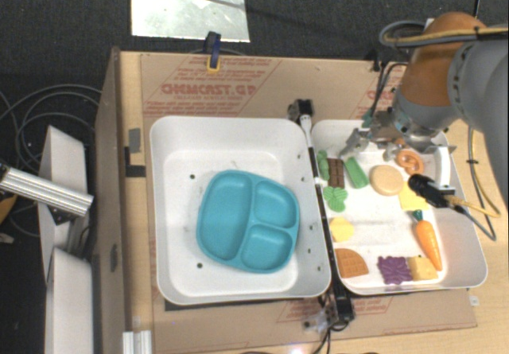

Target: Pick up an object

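Over the far end of the right bin [471, 258] hangs the tool [372, 141], at the end of the grey arm [477, 82] that reaches in from the right. Whether it is spread or pressed together I cannot tell from this slant.

Toy foods lie loose on the bin floor below and in front of it. Nearest are four pieces. A brown bar [336, 173] and a green pickle [356, 174] lie side by side just below the tool's left side, both pointing along the bin's length. A round tan disc [387, 180] lies just below the tool. An orange pretzel [409, 161] lies beside the disc, under the wrist. None of them can be seen gripped.

A slim green pod [323, 165] lies against the bin's left wall beside the bar, with a leafy green piece [335, 199] just nearer the camera. A flat yellow slab [411, 199] touches the disc's near right edge. An orange carrot [429, 243] with a green top lies lengthwise near the right wall, well apart from the tool.

A yellow lump [341, 228] sits by the left wall. Along the near end are a brown bread piece [351, 262], purple grapes [393, 268] and a yellow-orange block [422, 267], the last two touching.

On the worktop [238, 82] the left bin [171, 185] holds a blue divided plate [248, 219], lying flat and turned askew.
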Controlling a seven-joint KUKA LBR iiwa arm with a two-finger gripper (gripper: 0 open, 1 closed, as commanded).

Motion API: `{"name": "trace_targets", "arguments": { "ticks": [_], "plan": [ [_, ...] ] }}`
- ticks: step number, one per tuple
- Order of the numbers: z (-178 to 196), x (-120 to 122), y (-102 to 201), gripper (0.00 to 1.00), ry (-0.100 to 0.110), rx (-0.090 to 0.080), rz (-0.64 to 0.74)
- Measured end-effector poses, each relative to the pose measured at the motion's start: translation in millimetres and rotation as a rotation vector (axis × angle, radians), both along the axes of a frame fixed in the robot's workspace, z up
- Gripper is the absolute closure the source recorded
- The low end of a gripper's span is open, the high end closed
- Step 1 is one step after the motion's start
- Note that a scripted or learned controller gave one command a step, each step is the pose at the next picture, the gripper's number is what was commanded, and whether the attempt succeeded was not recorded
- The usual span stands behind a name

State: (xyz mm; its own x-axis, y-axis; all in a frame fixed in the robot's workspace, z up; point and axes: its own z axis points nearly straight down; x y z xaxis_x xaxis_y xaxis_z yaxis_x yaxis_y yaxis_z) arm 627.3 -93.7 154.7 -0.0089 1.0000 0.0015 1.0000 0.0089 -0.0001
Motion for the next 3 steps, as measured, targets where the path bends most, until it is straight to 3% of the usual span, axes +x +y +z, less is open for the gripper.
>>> {"name": "trace_targets", "arguments": {
  "ticks": [1, 2, 3],
  "plan": [
    [-73, 22, 9, 0.00, -0.002, -0.007, -0.004],
    [-59, 23, 9, 1.00, -0.006, -0.003, -0.004],
    [34, -21, 52, 1.00, -0.002, 0.001, -0.001]
  ]
}}
